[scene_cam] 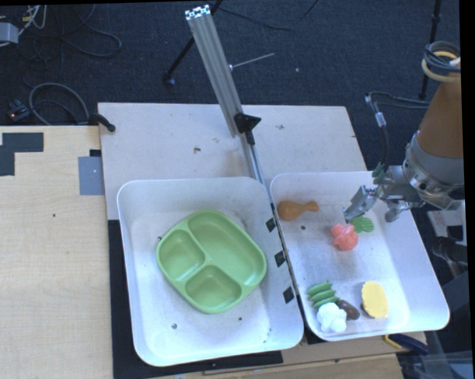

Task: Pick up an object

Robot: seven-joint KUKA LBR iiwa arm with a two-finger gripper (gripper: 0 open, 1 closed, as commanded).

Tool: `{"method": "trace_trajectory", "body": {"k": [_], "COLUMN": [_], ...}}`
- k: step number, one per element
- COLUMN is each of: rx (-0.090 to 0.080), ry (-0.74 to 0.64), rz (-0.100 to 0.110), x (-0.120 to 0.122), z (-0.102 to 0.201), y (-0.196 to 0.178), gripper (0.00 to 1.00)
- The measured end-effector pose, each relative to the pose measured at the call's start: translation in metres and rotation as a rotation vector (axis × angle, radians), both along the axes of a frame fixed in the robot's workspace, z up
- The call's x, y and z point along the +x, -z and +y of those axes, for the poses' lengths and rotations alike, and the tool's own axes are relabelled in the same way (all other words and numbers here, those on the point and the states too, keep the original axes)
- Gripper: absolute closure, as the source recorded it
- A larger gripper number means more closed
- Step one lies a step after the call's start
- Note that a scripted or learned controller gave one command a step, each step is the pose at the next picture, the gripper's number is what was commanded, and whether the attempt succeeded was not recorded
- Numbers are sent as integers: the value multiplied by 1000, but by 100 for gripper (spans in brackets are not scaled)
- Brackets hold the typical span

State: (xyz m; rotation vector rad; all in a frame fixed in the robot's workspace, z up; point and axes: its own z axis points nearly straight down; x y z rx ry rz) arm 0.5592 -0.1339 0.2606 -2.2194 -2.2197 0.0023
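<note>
Over the right bin [428,295] your gripper [376,206] hangs spread, gripping nothing, just above the red radish [345,236]; bare floor lies between it and the drumstick [296,210].

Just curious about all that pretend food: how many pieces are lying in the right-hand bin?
5, maybe more hidden. A drumstick at the far left, a radish under the pincer, and near the front edge a pea pod, a white piece and a yellow piece.
</note>
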Motion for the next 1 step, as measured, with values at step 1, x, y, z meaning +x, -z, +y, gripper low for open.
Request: {"method": "trace_trajectory", "body": {"k": [1], "rx": [0], "ry": [2], "rz": [-1], "x": [0], "z": [-1], "y": [0], "gripper": [0]}}
